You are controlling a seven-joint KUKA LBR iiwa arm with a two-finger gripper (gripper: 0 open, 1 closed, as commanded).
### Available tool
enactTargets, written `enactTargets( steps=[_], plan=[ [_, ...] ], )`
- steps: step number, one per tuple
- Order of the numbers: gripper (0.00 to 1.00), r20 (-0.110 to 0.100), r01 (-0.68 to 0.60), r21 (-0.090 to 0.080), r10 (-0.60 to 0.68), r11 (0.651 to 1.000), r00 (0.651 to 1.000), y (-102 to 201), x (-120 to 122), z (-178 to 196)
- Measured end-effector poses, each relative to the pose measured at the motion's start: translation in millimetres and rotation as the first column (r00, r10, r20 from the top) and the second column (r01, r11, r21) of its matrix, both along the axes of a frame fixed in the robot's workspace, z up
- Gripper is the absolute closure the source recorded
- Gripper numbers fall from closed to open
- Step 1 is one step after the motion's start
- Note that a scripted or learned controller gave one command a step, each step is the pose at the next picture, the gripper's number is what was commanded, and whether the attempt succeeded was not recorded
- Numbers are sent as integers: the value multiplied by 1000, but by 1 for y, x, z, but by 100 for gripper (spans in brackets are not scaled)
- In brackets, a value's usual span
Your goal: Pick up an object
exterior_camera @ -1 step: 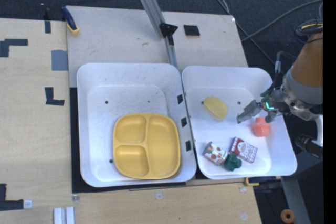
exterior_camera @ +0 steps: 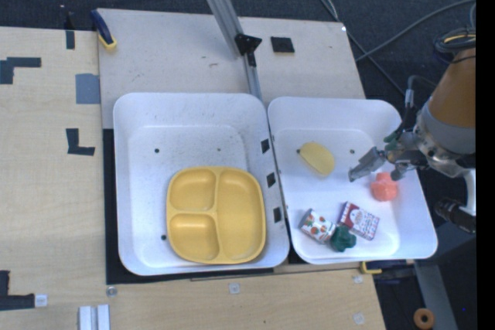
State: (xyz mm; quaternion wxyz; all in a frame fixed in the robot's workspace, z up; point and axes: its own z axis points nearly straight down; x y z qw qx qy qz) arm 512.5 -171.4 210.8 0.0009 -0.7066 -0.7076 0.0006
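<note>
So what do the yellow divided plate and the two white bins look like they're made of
The yellow divided plate looks like moulded plastic with a dull sheen: one even colour, rounded compartment ridges. The left bin and right bin look like thin formed white plastic, matte and speckled with dark scuffs, with soft rounded corners. The look alone can't confirm any of these materials.

The gripper (exterior_camera: 380, 166) is hanging over the right bin (exterior_camera: 332, 113), its fingers spread apart, with a pink-red lump (exterior_camera: 384, 187) lying just beside it. A pale yellow object (exterior_camera: 317, 158) is sitting near the middle. A yellow divided tray (exterior_camera: 216, 214) is resting in the left bin (exterior_camera: 155, 116).
</note>
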Motion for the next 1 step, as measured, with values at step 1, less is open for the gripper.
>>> enactTargets(
  steps=[1],
  plan=[
    [0, -3, 1, 0, -1, 1000, 1000, 3, 1, -63]
  ],
)
